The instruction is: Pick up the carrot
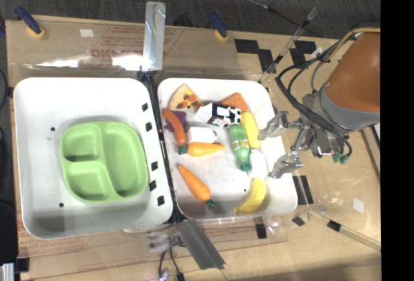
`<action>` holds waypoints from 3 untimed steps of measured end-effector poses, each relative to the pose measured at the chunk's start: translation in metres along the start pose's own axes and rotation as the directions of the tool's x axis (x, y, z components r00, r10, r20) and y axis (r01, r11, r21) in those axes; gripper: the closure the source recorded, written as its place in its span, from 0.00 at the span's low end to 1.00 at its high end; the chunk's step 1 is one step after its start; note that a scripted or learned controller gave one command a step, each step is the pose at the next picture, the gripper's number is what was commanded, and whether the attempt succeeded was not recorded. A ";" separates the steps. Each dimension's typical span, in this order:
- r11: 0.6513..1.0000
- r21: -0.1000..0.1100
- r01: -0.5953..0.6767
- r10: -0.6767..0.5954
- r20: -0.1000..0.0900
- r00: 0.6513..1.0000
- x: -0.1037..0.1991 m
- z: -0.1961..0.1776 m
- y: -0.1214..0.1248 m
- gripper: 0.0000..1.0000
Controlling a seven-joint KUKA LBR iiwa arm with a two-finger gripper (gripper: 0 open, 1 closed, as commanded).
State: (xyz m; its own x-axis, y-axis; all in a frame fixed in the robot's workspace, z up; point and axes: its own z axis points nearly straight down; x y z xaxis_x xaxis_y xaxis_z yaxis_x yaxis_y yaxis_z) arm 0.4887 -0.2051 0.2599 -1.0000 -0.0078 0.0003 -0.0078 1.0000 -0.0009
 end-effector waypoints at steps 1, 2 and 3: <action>1.000 -0.004 0.002 -0.002 -0.007 1.000 0.004 0.110 0.029 0.00; 0.994 -0.003 0.111 -0.111 -0.001 0.994 0.008 0.169 0.080 0.00; 0.999 -0.002 -0.047 0.047 0.001 0.999 -0.051 0.167 0.104 0.00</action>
State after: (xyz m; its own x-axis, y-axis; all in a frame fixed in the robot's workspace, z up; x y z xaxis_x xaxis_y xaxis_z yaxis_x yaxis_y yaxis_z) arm 0.5386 -0.1008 0.0924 -0.9992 0.0389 -0.0009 0.0389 0.9992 0.0010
